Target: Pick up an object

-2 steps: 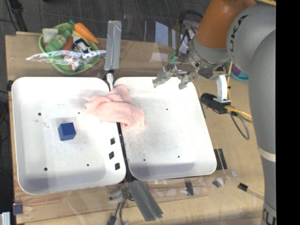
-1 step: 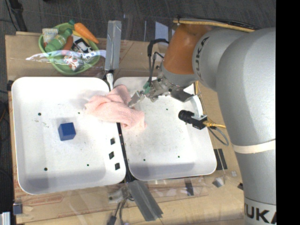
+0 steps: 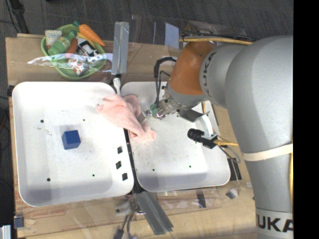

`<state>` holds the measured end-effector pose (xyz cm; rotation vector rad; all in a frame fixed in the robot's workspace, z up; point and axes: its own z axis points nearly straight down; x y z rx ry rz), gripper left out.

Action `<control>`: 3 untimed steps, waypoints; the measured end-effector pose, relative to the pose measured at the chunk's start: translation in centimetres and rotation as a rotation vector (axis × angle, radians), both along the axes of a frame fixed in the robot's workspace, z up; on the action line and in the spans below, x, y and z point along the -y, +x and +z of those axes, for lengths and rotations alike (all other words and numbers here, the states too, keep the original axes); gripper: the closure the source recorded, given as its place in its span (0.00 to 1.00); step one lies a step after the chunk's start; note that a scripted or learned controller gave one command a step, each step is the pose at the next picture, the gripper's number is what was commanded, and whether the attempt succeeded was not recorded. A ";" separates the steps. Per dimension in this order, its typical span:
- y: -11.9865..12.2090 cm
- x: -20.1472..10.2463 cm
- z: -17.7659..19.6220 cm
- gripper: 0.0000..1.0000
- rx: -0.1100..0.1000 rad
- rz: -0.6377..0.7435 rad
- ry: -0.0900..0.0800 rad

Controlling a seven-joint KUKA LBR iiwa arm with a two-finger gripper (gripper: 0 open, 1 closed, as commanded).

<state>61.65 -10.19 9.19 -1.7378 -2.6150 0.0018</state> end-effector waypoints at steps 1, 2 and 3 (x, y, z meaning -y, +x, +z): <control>-1.0 -0.3 0.0 0.00 -0.002 0.051 0.000; -4.8 0.1 0.0 0.00 0.000 0.032 0.000; -10.3 0.3 0.0 0.00 0.001 0.143 0.001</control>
